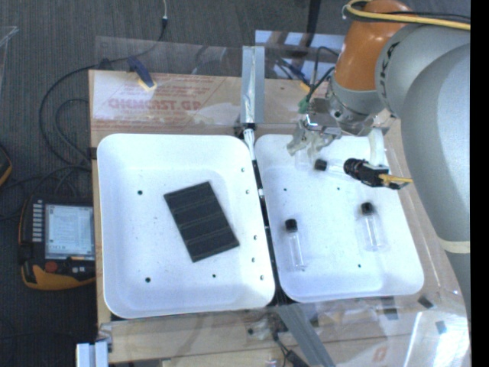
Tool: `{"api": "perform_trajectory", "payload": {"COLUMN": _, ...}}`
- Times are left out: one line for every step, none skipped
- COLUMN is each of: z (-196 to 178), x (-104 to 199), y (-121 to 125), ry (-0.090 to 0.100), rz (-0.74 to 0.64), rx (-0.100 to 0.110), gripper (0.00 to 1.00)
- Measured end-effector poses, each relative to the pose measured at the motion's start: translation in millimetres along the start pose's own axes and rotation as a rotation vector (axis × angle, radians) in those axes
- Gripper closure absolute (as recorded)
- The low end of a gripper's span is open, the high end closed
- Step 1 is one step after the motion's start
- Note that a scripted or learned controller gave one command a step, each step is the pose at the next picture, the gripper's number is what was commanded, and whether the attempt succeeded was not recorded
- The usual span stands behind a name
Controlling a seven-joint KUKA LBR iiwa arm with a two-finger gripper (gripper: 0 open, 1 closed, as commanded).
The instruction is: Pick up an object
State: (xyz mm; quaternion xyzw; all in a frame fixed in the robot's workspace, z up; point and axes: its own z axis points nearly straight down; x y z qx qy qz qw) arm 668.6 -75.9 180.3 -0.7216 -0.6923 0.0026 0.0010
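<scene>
Hovers at one o'clock over the right shallow white bin [405,281]: two-finger gripper [312,145], fingers spread, nothing between them. Just beside it, at its four o'clock, lies a small clear vial with black cap [330,166]; two more clear black-capped vials [293,243] rest toward six o'clock. Could well slip: smooth, round, prone to rolling from an off-centre pinch.

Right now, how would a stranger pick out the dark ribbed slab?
Look at the left shallow white bin of the two. The flat dark grey ribbed rectangular slab lies near its middle, turned at a slant. It is broad and opaque, unlike the small clear black-capped vials in the right bin.
</scene>
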Motion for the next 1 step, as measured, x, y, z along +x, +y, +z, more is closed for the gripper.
{"api": "perform_trajectory", "payload": {"z": -50.7, "x": 36.3, "y": -1.6, "ry": 0.000, "rz": -0.047, "rx": 0.001, "gripper": 1.00}}
